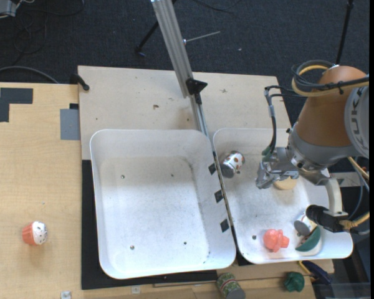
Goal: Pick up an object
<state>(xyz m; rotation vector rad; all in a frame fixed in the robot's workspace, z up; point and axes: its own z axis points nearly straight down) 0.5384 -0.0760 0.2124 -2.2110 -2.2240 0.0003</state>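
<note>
My gripper (272,174) hangs low over the middle of the right bin (249,213), reaching in from the right. A beige rounded object (287,182) lies right beside it, partly hidden under the wrist. A small white and red toy (232,162) rests to the gripper's left, near the wall between the bins. Close to the front rim lies a pink-orange lump (274,240). A teal curved piece (310,242) with a grey bit (301,227) sits in the front right corner.
The left bin (112,167) stands next to the right one, with black clips on the shared wall. A metal rail (177,48) slants in from the back. A red and white toy (35,233) lies on the wooden bench at far left. Two green items (293,281) sit below the bins.
</note>
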